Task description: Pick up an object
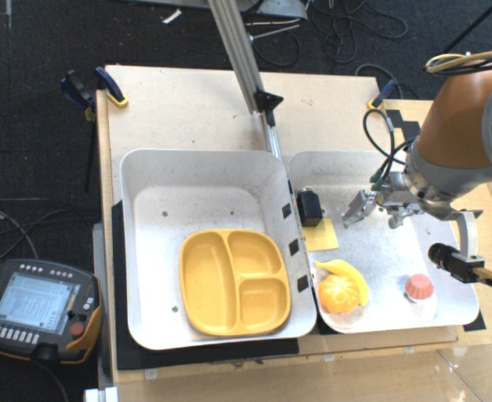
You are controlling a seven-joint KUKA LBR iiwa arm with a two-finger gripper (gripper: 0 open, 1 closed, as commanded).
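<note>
My gripper [376,214] hangs over the back half of the right bin [447,308], its two fingers spread apart with nothing between them. Left of it lie a small black block [310,207] and a flat yellow square [321,237] against the bin's left wall. At the bin's front left, an orange [338,295] rests against a banana [352,272]. A small pink-red object [419,288] sits at the front right, below and right of the gripper.
A yellow divided plate [234,281] lies in the left bin [146,224]. A slanted metal pole [238,44] runs down to the wall between the bins. Cables hang from the arm near the right bin's back edge.
</note>
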